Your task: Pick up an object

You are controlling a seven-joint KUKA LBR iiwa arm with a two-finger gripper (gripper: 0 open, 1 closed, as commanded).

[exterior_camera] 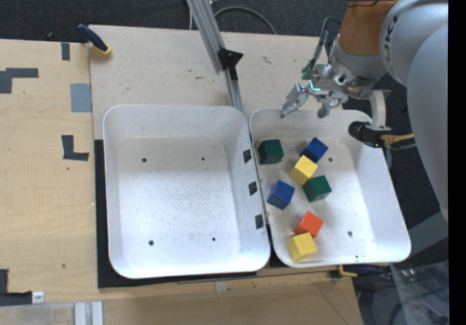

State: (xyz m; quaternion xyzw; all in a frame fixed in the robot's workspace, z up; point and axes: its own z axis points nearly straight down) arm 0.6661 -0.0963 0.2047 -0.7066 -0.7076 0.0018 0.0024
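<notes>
End effector (312, 103), fingers spread, hangs over right bin's (378, 192) far rim.

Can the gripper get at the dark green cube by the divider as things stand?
Probably yes. The gripper hangs open above the right bin's far edge, and the green cube sits apart from the other blocks, nothing over it.

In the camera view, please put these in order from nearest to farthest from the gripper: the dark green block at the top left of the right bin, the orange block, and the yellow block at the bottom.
Measured from the gripper at the right bin's top edge:
1. Dark green block, top left of the right bin, just below the gripper.
2. Orange block, lower in the bin.
3. Yellow block, near the bottom rim, just below the orange block.
</notes>
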